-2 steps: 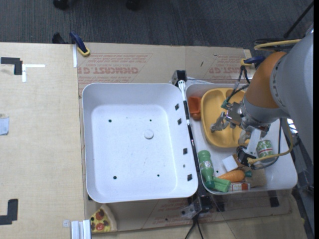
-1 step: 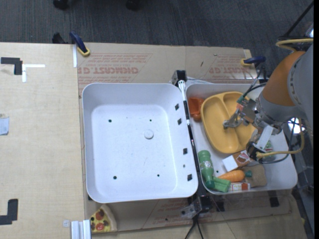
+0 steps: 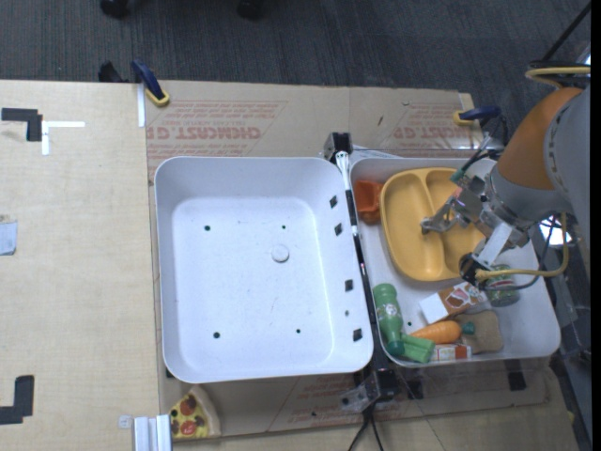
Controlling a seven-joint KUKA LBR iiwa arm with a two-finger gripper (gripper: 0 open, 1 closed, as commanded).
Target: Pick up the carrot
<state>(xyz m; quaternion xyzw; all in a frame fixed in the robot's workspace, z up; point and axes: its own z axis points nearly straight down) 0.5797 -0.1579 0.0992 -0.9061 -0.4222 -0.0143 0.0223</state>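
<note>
The arm leans in over the right bin, above the yellow dish, and whether the gripper is parted or closed I cannot tell. The carrot lies near the bin's front wall, just beside the green bottle, well below the gripper in this view, its long axis running roughly left to right.
</note>
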